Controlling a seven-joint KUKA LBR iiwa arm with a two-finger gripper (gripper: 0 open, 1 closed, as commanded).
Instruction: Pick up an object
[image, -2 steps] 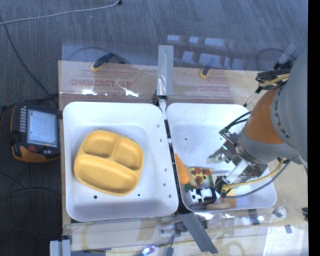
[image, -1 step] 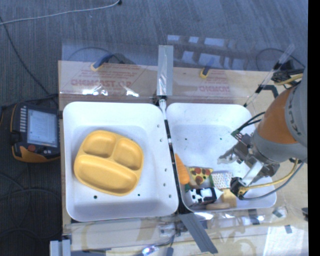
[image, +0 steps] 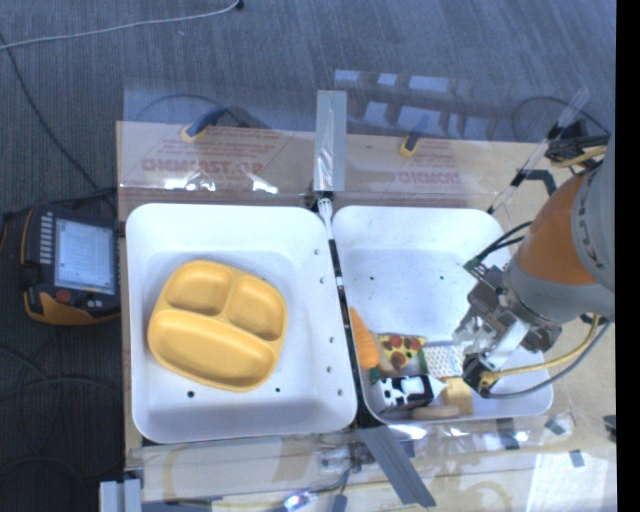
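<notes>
Gripper: two-finger gripper (image: 478, 352) low over the near right part of the right bin, at the end of the grey arm with the orange band (image: 556, 243) that reaches in from the right. Whether it is spread or closed, cannot tell; the tips are lost against the clutter below. Nothing seen held between them.
Cables: thin black and yellow cables (image: 540, 365) loop off the wrist toward the bin's near right corner.
Right bin: shallow white plastic bin (image: 420, 250); far half bare, objects bunched along the near wall.
Objects in right bin: orange carrot-shaped toy (image: 364, 342) lying along the left wall; just right of it a flat green-and-red printed packet (image: 400, 352); nearer, a black-and-white patterned block (image: 404, 391); a pale tan lump (image: 455, 398) at the near wall, just below the gripper. Packet, block and lump crowd together, contact uncertain.
Left bin: matching shallow white bin (image: 200, 235), touching the right bin along the centre seam.
Tray: yellow plastic divided plate with three compartments (image: 217, 322), flat, centre-left in the left bin, tilted slightly in plan.
Bench: brown cardboard-covered surface (image: 250, 155) beyond the bins, with clear tape.
Floor left: orange-and-black handheld control pendant with a screen (image: 72, 265), well apart from the bins.
</notes>
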